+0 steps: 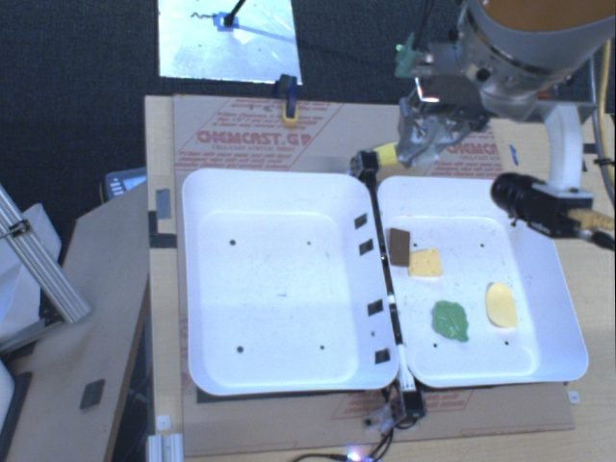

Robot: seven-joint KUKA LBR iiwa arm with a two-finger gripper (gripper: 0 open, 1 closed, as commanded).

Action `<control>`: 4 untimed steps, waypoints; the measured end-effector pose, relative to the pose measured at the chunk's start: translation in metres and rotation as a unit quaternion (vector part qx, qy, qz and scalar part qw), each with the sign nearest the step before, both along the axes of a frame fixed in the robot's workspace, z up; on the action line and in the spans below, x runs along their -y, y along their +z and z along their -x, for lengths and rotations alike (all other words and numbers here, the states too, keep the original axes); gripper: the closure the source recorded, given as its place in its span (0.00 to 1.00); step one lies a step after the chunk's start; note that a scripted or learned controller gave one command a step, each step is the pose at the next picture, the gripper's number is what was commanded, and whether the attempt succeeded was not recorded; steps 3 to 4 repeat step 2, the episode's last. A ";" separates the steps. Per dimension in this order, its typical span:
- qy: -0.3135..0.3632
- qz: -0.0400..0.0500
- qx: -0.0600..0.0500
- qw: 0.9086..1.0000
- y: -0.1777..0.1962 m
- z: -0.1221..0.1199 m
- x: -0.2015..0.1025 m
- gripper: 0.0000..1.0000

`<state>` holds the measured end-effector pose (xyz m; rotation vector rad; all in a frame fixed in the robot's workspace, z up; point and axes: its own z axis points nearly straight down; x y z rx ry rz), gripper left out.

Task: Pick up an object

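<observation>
A: Start on the left. What is in the left bin (207, 210)?

B: I see nothing lying in it. It sits well to the left of the gripper (423, 142) and below it in the view.

A: And the right bin (549, 287)?

B: Four things, all down the view from the gripper. The brown block (398, 246) is nearest the divider, almost straight below the gripper. The yellow square (425, 263) is just beside it, touching or nearly so. The green blob (449, 320) is farther down, and the yellow oval (500, 305) is off to the right of that.

A: Any of them could be the object to pick?

B: I judge so; the task names none in particular. The brown block and yellow square look the closest reach.

A: What is the gripper doing?

B: It hangs over the far rim of the right bin, near the divider's top end, well apart from all four pieces. Whether it is spread or closed I cannot tell; the metal at the tip is a blur against the board (250, 133). Nothing shows pinched in it.

A: So how far along?

B: By my reading, barely begun. Every piece lies flat in the bin. What is left is the whole job: choose one, come down over it, close, lift.
</observation>
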<state>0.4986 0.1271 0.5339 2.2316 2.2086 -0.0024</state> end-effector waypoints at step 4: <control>0.010 -0.005 0.006 1.000 -0.024 0.012 -0.110 1.00</control>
